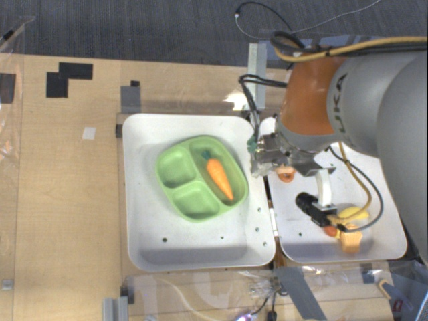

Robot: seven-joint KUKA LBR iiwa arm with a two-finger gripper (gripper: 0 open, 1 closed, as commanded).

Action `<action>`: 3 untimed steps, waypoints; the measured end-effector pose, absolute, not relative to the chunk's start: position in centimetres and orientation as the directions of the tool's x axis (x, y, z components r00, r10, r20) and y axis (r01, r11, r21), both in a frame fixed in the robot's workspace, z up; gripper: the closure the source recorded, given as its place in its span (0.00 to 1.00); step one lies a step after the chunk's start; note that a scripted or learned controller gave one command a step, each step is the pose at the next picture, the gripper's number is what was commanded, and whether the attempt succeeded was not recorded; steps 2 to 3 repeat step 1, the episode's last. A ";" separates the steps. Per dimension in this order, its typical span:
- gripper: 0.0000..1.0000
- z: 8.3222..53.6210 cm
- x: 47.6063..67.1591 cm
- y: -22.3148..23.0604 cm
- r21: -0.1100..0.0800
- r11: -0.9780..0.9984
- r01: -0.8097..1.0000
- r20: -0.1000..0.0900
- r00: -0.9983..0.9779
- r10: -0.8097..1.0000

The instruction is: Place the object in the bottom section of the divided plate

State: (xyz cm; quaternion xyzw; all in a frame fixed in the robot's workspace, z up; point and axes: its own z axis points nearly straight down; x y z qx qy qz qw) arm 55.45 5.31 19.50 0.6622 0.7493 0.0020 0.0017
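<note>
Pale wooden worktop (pixel 60 199) carries two white bins, and my end effector (pixel 271 158) hangs over the seam between them. I cannot make out its state or whether it has hold of anything. Just left of it, the carrot (pixel 219 178) lies in one section of the green divided plate (pixel 175 168) in the left bin (pixel 194 246). I judge placing under way; next I must confirm which section counts as bottom. Small toys sit below me in the right bin (pixel 381 243).

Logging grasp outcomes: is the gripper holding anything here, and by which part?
Cannot be told. The gripper sits at the seam between the bins, hidden under the wrist. The carrot lies in the green plate.
</note>
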 end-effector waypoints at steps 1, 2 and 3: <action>0.00 19.5 55.4 5.3 0.005 0.123 0.992 0.000 -0.123 0.992; 0.00 19.5 55.4 5.3 0.005 0.123 0.992 0.000 -0.123 0.992; 0.00 19.5 55.4 5.3 0.005 0.123 0.992 0.000 -0.123 0.992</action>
